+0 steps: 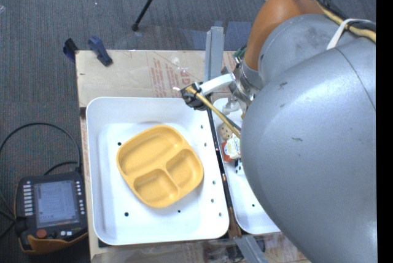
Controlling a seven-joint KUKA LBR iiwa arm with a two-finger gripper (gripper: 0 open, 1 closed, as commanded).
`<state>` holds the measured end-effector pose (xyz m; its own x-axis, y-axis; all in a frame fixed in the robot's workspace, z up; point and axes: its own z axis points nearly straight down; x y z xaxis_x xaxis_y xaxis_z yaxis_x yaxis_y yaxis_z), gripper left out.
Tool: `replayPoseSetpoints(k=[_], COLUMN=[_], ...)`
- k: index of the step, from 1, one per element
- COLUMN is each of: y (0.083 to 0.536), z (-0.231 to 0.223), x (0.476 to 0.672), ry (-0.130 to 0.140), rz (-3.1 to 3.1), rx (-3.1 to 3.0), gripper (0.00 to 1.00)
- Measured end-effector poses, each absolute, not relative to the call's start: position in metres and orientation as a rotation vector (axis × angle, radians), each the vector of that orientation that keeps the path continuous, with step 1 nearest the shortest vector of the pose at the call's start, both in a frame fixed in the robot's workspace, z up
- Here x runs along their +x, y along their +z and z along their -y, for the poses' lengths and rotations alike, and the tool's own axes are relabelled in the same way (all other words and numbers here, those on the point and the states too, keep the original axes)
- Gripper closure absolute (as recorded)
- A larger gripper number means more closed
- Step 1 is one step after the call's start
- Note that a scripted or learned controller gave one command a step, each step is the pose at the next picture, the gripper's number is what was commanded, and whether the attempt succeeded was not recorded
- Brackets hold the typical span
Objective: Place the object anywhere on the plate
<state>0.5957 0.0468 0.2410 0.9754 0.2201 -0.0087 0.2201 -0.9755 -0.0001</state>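
A yellow plate [161,164] with three compartments lies in the left white bin [101,133], turned at a slant. A small red and white object [231,149] lies at the left edge of the right bin [249,219], partly covered by the arm. My gripper [235,107] hangs below the wrist over the far left part of the right bin, just beyond that object. The arm's big grey body [307,151] hides most of the gripper. A yellow-black cable and white bracket [199,94] stick out to the left of the wrist.
A metal post [215,50] rises behind the gap between the bins. Blue clamps [98,50] sit on the cardboard-covered bench's far left corner. A teach pendant [52,203] lies on the floor at the lower left. The arm covers most of the right bin.
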Motion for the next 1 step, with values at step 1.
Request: replayPoseSetpoints(k=[1], y=[0.2410], z=[-0.0468], x=[0.5957], ry=[-0.014], rz=[-0.348], rx=[3.121], gripper=[0.00])
